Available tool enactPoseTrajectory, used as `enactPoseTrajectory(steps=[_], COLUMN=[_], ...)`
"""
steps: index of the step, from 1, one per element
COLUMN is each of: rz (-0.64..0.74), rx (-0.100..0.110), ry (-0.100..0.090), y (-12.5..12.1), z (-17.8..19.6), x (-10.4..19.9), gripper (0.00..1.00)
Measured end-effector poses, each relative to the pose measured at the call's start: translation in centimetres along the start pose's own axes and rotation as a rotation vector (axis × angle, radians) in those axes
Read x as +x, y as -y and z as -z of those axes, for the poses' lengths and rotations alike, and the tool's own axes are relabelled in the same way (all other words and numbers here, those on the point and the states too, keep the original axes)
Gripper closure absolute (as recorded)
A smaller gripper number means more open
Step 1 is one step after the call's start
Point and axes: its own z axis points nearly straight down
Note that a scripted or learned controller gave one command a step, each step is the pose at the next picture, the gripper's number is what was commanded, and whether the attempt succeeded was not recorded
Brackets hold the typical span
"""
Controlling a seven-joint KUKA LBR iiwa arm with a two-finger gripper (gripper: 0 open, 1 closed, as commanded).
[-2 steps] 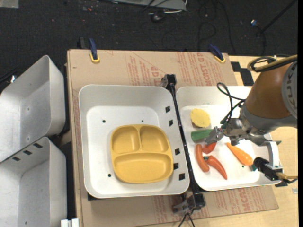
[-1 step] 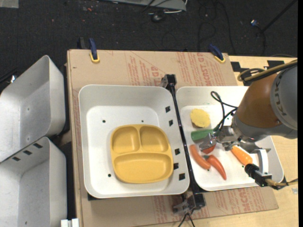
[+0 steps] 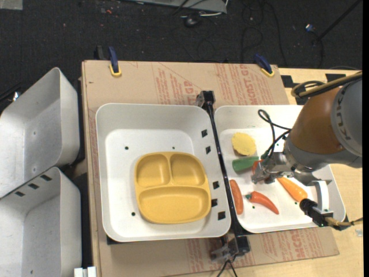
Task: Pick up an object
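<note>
Over the right bin [image 3: 253,227], gripper [image 3: 262,171] hangs beside a green object [image 3: 244,164]; grip unclear

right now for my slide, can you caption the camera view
KUKA arm's gripper low in the right bin among toy foods, beside a green piece; yellow divided tray in the left bin.

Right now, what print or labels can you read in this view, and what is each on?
Red print on the cardboard sheet under the bins, top edge: upside down and faint, not readable.
Red print on the cardboard's bottom right edge: too small to read.
No readable text on the bins, tray or arm.
</note>
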Motion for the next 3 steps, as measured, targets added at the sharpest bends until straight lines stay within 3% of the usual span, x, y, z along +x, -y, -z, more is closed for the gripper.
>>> enactPoseTrajectory(steps=[2,3], rz=[0.006,0.011], rx=[-0.005,0.002], ry=[0.001,-0.002], y=[-0.4,0.5], z=[9.4,9.0], x=[0.9,6.5], gripper=[1.00,1.00])
